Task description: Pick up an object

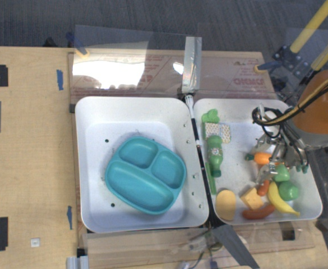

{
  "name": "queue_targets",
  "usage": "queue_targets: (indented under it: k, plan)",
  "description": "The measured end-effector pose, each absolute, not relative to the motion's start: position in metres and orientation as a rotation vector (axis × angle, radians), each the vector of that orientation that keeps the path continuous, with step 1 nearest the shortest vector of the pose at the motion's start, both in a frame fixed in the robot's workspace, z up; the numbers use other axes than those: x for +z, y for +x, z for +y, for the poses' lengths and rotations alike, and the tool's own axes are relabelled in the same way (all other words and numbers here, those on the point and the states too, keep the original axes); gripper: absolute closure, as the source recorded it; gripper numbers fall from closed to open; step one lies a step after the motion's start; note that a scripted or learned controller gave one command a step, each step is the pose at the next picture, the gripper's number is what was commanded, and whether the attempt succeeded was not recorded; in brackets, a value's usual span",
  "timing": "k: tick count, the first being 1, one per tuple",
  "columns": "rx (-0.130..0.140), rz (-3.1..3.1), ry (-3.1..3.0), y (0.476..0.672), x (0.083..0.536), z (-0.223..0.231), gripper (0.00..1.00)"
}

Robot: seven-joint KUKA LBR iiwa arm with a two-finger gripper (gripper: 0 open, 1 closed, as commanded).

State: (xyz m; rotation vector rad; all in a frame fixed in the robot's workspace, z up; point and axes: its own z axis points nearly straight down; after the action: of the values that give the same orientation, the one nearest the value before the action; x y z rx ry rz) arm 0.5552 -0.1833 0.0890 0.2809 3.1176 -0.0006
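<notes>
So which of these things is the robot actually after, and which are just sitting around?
For the job: gripper, carrot, banana, green bottle, egg, cheese wedge, all in the right bin.

Just lying about: teal divided plate, left bin.

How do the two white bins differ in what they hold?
The left bin holds one teal divided plate; the right bin holds many small toy foods, among them a green bottle and a banana. The gripper sits over the right bin. Both bins are shallow and white.

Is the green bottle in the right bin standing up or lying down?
Lying down: the green bottle rests lengthwise on the floor of the right bin, along its left wall.
</notes>
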Motion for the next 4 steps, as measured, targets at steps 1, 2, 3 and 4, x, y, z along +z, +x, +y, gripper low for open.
queue_targets:
  k: [1, 2, 3, 4]
  plan:
    - [-0.005, 3.101, 0.275, 0.560, 0.103, -0.183, 1.00]
    - [-0.005, 3.103, 0.275, 0.560, 0.102, -0.182, 0.00]
    - [-0.002, 3.103, 0.385, 0.525, 0.089, -0.160, 0.00]
    - [-0.006, 3.089, 0.379, 0.529, 0.102, -0.160, 1.00]
